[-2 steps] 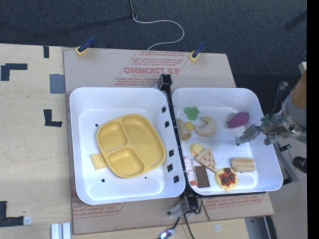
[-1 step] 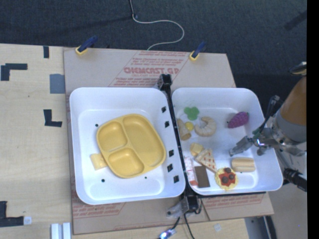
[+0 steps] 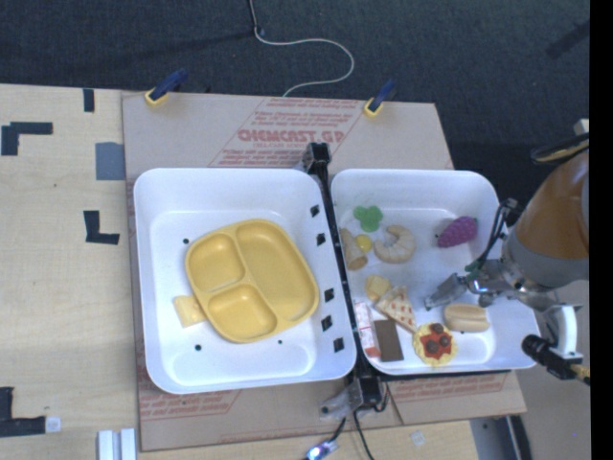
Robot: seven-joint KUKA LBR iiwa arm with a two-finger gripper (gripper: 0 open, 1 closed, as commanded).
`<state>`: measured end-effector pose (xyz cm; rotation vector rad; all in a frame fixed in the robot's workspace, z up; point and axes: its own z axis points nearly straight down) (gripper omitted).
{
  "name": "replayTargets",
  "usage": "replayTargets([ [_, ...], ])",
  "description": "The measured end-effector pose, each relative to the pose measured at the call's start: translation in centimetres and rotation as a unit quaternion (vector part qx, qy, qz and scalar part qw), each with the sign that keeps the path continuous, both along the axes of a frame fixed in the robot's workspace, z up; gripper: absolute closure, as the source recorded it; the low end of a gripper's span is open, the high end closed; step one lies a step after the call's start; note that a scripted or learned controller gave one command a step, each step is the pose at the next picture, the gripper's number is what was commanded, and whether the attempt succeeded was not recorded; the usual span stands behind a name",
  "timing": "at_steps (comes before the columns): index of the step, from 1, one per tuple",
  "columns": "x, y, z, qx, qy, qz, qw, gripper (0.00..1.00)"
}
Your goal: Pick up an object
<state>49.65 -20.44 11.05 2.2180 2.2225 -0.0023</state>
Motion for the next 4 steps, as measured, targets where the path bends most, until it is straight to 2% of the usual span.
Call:
replayTargets([
  [1,0.0,0.1,-2.7,0.001,0.001,0.0,1.0,0.0],
  [2,0.1,0.0,-1.5,0.0,0.0,0.0,1.0,1.0],
  [4,-1.1,1.1,9.1,0.0004,-0.002,0.0,1.0,1.0],
])
